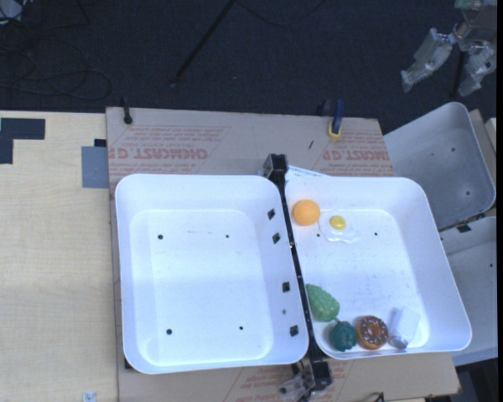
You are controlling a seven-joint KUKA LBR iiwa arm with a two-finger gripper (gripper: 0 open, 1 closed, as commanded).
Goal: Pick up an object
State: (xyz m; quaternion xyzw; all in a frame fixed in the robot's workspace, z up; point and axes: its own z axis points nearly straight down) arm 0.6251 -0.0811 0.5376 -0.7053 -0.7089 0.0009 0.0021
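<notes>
Objects for picking lie in the right bin [436, 249], well apart from my gripper [453, 53], which hangs at the top right corner of the camera view, above the dark floor and clear of both bins. Whether it is spread or closed cannot be told from this angle; I see nothing in it.

An orange ball [306, 213] sits at the bin's far left corner, beside the divider, with a fried-egg toy [339, 226] just to its right. Along the near edge, a light green piece [322, 301] lies by the divider, a dark teal piece [344, 336] just below it, a chocolate doughnut [371, 332] next to that, and a small white block [405, 325] at the right end of the row.

The left bin [126, 266] stands beside it, the two touching along their shared edge. Both rest on a cardboard sheet [201, 145] printed in red; the lettering reads upside down from here, something like "CHEMCRAFT G.P."
</notes>
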